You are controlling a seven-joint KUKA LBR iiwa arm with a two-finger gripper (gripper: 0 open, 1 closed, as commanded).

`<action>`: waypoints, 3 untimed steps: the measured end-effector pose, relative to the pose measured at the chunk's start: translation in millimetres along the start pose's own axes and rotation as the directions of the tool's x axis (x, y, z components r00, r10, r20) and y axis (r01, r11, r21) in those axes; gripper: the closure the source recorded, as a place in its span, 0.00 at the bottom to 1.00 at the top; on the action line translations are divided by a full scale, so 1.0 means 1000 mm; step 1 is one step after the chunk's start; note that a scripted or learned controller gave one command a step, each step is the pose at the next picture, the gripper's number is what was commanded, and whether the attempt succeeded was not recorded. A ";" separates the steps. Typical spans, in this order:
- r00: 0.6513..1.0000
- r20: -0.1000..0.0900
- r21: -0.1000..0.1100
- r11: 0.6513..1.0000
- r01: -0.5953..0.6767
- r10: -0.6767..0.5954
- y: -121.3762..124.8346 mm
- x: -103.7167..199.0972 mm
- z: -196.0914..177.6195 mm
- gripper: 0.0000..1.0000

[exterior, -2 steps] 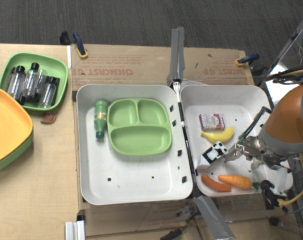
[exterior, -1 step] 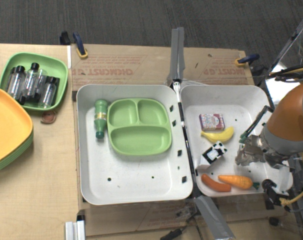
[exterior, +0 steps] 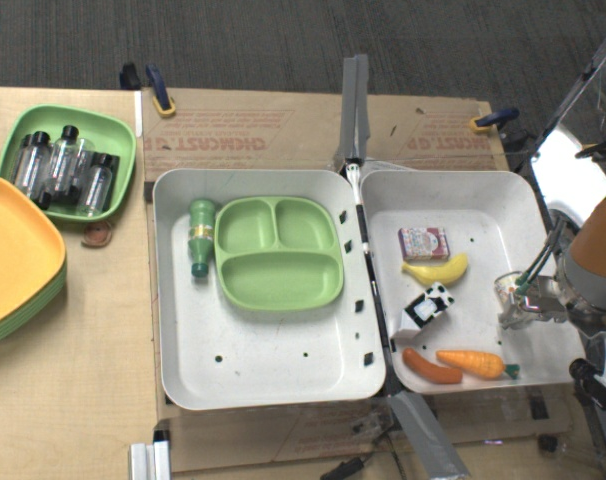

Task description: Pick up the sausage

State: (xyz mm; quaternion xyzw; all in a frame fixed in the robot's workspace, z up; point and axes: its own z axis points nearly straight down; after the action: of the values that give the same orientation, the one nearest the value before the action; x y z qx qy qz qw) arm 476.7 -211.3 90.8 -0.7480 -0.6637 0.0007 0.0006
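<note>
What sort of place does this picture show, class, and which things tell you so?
Probably a robotics lab test bench: two shallow white bins on cardboard, toy food such as a sausage and carrot, and a robot arm's tool reaching in.

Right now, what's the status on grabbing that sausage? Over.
Gripper at the right bin's right side, nothing seen in it. Sausage lies at the bin's front edge, untouched. Carrot touching beside it, crowding the grab.
</note>
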 end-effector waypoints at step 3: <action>0.929 0.000 0.000 0.929 0.371 -0.371 0.070 -0.001 -0.001 1.00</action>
State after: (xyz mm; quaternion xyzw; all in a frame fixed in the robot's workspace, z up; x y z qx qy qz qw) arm 546.3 -220.7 91.5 -0.6092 -0.7930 0.0005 0.0005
